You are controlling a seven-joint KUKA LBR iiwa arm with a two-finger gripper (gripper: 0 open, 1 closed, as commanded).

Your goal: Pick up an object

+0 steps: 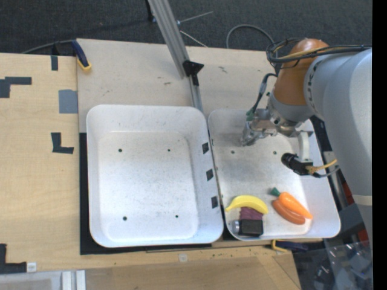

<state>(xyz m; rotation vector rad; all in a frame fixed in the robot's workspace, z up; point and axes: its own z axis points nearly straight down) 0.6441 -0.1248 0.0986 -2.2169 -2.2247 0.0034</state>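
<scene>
The gripper (250, 135) is seen low over the far part of the right bin (242, 168); whether it is open cannot be told. The carrot (291, 208), banana (247, 203) and dark block (251, 226) lie well nearer the camera, at the bin's near edge, the carrot slanting.

Light: even and fairly bright, diffuse, seemingly from overhead.
Shadows: soft and short; a faint one under the gripper (251, 135) on the right bin (242, 168), a thin dark one along the left bin (145, 174) near edge.
Glare: mild sheen on the grey arm (344, 113); bin floors near washed out.
Sharpness: soft and grainy throughout; small detail smeared.
Edges: dark floor (91, 8) at top loses detail.
</scene>
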